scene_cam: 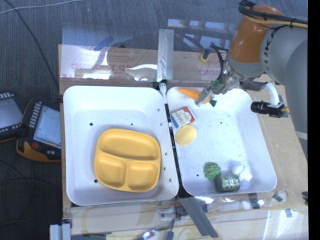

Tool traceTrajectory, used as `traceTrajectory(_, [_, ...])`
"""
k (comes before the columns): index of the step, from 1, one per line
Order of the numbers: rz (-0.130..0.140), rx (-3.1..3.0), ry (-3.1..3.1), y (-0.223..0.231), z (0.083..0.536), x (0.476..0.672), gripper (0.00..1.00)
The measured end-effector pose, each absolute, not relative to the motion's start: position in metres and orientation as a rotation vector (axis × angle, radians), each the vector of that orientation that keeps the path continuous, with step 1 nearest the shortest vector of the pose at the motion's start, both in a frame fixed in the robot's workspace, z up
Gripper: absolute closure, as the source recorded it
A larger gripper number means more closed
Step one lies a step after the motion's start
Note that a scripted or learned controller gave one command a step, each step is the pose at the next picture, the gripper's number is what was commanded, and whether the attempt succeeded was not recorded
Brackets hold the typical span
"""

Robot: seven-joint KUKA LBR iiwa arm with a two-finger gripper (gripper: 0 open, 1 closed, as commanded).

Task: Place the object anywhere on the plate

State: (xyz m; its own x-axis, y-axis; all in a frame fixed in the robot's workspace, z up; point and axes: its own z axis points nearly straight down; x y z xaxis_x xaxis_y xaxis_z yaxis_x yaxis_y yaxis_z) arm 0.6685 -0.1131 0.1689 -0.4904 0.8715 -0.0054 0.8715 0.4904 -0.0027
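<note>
A yellow divided plate [128,159] lies in the left bin [80,109]. My gripper [207,100] hangs low over the back left corner of the right bin [255,149]. It is at the right end of an orange carrot [187,93] that lies along the bin's back wall. I cannot see whether it touches the carrot. In front of the carrot lie a small white packet with red and blue print [182,117] and a pale yellow round piece [185,134].
At the front of the right bin are a green broccoli piece [212,170], a dark green can [228,183] and small white pieces [242,172]. A divider wall [169,129] separates the bins. A handheld pendant [42,129] lies on the floor at left.
</note>
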Motion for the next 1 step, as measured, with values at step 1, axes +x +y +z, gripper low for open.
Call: traceTrajectory(1, [-0.001, 1.303, 2.857, -0.015, 0.184, 0.6686, 1.0])
